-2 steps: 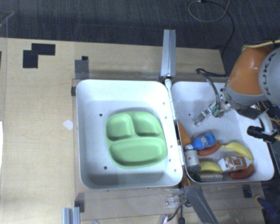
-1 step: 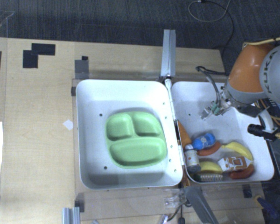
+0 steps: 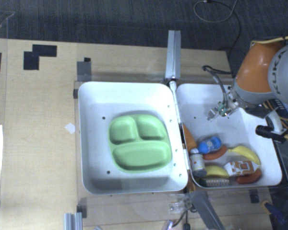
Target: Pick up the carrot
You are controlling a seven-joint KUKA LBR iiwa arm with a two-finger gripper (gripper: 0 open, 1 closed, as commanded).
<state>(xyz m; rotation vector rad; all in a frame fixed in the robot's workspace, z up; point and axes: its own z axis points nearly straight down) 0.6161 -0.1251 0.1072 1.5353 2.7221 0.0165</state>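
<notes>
Two shallow white bins sit side by side on the pale wooden surface (image 3: 38, 128), parted by a grey metal rail (image 3: 173, 51) at the far side; the left white bin (image 3: 93, 99) holds a green plastic divided tray (image 3: 140, 143) with three compartments, lying flat near the bin's middle; the right white bin (image 3: 201, 99) holds a cluster of items crowded into its near half. The orange carrot (image 3: 188, 137) lies along the right bin's left wall, a slim orange strip just beside the divider between the bins, partly hidden by the wall's rim; near it stand a small blue rounded container (image 3: 210, 143) and a small grey-capped bottle (image 3: 197, 162); a yellow banana (image 3: 246, 152) curves toward the bin's right side, with a reddish sausage-like piece (image 3: 218, 152) beside the blue container and a small orange-and-white figure (image 3: 240, 167) close to the near wall. The grey arm with its orange band (image 3: 253, 71) reaches in from the right; the jaws (image 3: 221, 111) hang over the far part of the right bin, well apart from the carrot, with nothing between them; whether they are open or closed cannot be told.
</notes>
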